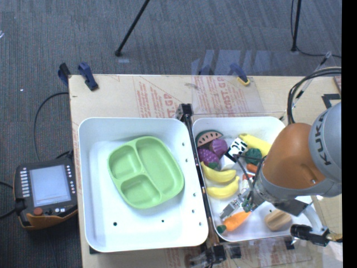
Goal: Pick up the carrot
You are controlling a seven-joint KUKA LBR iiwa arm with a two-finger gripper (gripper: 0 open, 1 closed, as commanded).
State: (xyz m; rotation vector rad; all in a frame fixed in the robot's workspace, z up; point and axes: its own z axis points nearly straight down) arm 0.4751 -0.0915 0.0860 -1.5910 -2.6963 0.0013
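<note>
Right now I see the carrot point(236, 220) lying in the right bin point(277, 126), close to its front wall and a little toward the front left corner, its orange body slanting up to the right and its green end pointing at that corner. My claw point(241, 202) sits low just above and left of the carrot's thick end, under the arm's orange band point(287, 156); I cannot tell whether it is released or clenched, and nothing orange shows between its tips. Room is tight there: two bananas point(221, 183) lie just behind the claw, along the bin's left wall, with a purple grape cluster point(210, 156) and a watermelon slice point(207, 138) further back. A tan block point(278, 220) rests to the carrot's right, near the front wall, with bare white floor between them. The left bin point(95, 216) holds a green divided plate point(146, 171) set well inside its walls, leaving open white margin all round. Both bins touch along the middle of the desk point(145, 94).
</note>
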